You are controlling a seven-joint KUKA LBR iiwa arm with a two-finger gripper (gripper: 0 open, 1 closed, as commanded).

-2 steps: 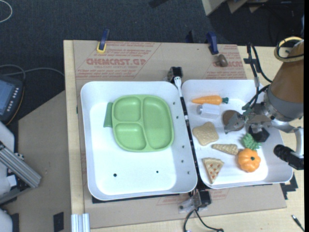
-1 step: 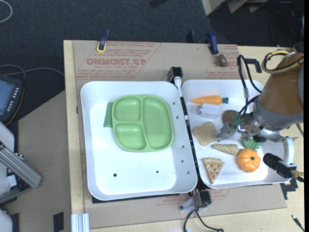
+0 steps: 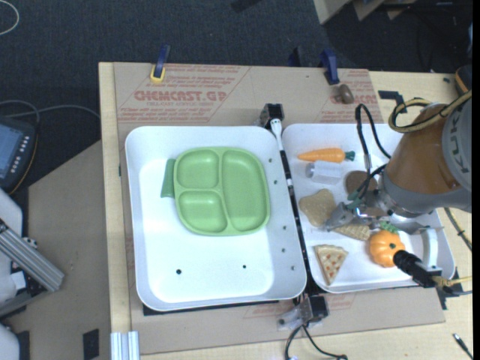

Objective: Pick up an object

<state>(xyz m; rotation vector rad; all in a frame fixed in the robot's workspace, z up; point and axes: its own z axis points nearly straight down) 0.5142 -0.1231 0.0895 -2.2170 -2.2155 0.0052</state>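
Left bin point(image 3: 150, 276): holds one green divided plate point(image 3: 222, 190) with three compartments, set toward the far half; bare white floor lies wide along the near edge and the left wall.
Right bin point(image 3: 450, 257): crowded; little bare floor shows, mostly at the near left corner and by the far wall.
Divider: the two bins meet along their inner rims, with the plate close to that side.
Arm: enters from the right and covers the right bin's right half.
Gripper point(image 3: 351, 214): low over the middle of the right bin, just beside the cookie point(image 3: 318, 205); whether it is released or clenched I cannot tell.
Count, right bin: one carrot point(image 3: 322, 155), one clear pale object point(image 3: 327, 172), one cookie, one pizza slice point(image 3: 331, 261), one orange pumpkin point(image 3: 384, 247).
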